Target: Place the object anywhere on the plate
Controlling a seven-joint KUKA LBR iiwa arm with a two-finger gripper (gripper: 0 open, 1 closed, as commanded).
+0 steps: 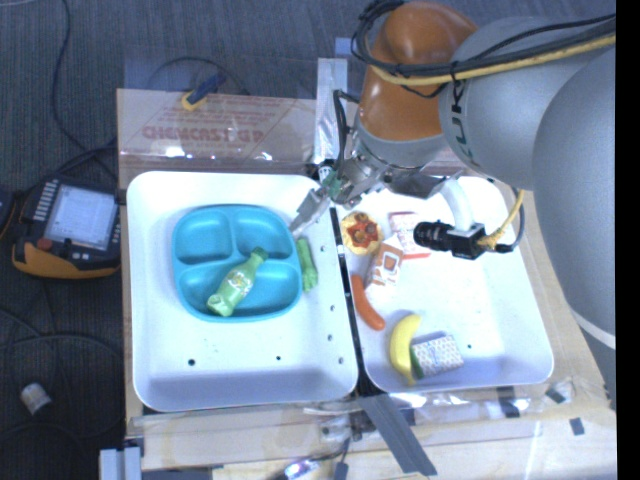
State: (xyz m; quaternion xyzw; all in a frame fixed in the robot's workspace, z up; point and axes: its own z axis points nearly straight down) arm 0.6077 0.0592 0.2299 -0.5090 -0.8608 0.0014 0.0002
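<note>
A blue divided plate (pixel 205 238) sits in the left bin (pixel 160 358). A green bottle (pixel 235 283) lies tilted across the plate's lower compartment. A slim green vegetable (pixel 306 263) lies at the plate's right rim, close to the wall between the bins. My gripper (pixel 312 208) hangs just above and behind that vegetable, over the left bin's far right corner. Nothing shows clearly between its tips.
The right bin (pixel 500 318) holds a round red-and-yellow food toy (pixel 360 230), a small carton (pixel 388 261), an orange sausage-like piece (pixel 367 303), a banana (pixel 402 343) and a grey speckled block (pixel 437 355). A handheld screen (pixel 75 223) lies left of the bench.
</note>
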